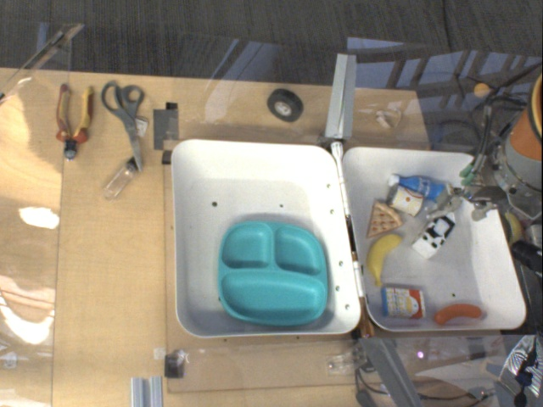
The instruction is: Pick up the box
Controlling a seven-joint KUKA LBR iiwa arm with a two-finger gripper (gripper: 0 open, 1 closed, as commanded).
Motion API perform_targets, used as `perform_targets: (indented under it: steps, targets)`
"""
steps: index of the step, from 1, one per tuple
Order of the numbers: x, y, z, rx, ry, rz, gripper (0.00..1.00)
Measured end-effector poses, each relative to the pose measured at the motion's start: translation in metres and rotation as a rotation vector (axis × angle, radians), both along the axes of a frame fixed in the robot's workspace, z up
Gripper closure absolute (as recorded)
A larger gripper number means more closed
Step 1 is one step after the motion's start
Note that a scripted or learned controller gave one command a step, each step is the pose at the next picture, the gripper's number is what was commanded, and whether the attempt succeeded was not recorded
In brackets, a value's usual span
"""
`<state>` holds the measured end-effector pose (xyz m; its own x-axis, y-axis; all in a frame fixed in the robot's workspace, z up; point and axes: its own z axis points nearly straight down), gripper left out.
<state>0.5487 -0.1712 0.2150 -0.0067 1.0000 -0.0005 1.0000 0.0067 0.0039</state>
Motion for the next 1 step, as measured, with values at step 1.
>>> perform_targets:
  steps: [1]
  targets:
    - [0.0193,0.0896,-0.0943,0.0,0.001,0.157,0.0]
